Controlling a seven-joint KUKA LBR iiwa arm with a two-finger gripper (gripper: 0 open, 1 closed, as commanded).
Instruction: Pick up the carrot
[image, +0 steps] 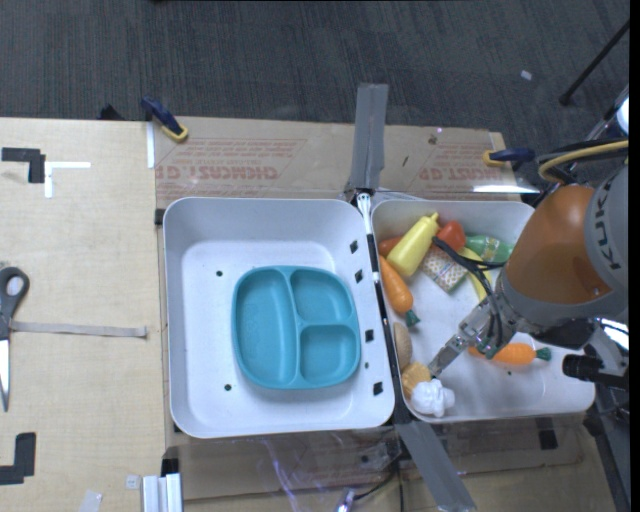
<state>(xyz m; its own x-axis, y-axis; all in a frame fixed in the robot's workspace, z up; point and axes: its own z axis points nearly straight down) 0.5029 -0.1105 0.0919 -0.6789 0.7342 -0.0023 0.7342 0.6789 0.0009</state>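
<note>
Approach step: gripper is lowered in right bin, fingers' state cannot be told. Alignment over carrot judged needed next.

Smooth glossy plastic on both white bins and the teal tray. Matt raw wood on the bench, brown cardboard at twelve o'clock. Shiny plastic carrot; orange band glossy.
</note>
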